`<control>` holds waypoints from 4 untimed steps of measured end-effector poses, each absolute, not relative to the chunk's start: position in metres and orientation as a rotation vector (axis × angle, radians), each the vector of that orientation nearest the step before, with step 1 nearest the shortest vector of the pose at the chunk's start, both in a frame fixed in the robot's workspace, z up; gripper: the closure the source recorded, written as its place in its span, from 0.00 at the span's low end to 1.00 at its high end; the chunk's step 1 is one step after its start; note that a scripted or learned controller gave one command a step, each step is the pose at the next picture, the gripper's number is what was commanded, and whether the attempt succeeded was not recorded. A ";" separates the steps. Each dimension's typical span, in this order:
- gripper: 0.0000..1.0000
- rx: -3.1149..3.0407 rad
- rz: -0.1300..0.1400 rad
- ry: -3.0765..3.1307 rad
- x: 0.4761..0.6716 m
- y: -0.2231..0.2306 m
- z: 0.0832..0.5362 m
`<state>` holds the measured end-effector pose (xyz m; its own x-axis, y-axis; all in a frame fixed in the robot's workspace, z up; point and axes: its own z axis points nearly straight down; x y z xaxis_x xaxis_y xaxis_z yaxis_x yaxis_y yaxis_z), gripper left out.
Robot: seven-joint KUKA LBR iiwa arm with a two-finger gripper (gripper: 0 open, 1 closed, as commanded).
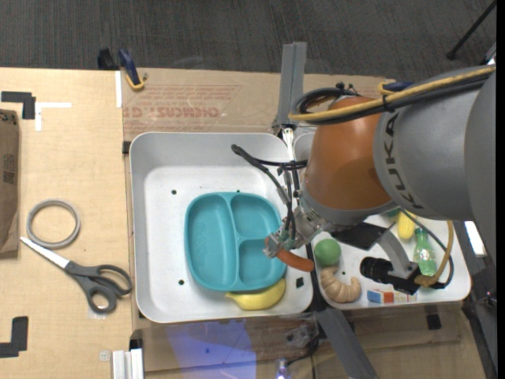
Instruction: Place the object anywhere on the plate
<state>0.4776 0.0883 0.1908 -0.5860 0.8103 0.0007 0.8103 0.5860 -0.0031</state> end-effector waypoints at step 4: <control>0.00 -0.772 0.001 -3.047 0.523 0.170 0.299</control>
<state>0.5231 0.1698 0.2989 -0.8795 0.4760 -0.0022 0.4760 0.8795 -0.0004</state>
